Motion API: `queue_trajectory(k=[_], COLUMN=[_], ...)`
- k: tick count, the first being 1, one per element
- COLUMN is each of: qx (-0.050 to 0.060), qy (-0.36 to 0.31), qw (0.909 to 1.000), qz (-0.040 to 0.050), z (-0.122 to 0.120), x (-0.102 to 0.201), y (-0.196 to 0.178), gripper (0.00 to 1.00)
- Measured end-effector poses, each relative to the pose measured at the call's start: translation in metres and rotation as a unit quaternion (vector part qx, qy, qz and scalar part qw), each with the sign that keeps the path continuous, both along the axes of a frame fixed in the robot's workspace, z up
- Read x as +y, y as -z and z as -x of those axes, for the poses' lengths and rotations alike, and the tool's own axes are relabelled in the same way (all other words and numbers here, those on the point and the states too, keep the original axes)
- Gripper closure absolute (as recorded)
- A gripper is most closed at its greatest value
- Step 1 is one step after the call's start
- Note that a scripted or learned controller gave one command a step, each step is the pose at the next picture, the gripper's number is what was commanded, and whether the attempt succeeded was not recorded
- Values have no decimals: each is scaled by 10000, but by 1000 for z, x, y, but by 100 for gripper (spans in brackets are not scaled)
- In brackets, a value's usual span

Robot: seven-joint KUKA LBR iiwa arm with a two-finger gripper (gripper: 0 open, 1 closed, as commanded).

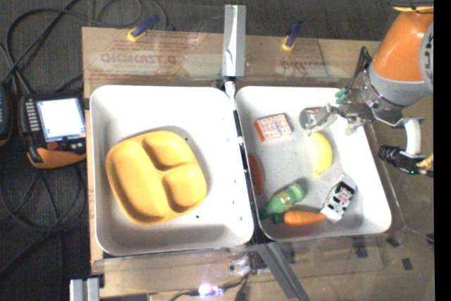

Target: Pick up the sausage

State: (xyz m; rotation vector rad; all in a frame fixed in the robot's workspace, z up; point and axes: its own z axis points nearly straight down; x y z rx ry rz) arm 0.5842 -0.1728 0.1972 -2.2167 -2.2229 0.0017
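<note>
Inside right bin (366, 151): sausage (255, 174), carrot (304, 218), green bottle (285, 198), lemon (321, 154).

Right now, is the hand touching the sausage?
Apart. The camera view shows the hand near the right bin's back, over bare white floor, while the sausage lies against that bin's left wall, box between them.

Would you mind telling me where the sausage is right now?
The sausage lies in the right bin, against its left wall, just above the green bottle and below-left of the small red-and-white box.
</note>
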Motion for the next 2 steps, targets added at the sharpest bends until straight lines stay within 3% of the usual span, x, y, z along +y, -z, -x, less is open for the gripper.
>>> queue_trajectory(k=[1,2], qx=[-65,-6], qy=[-1231,-608], qw=[9924,9981], qz=[22,0], z=[19,-14], x=[40,39], y=[106,92], gripper=[0,0])
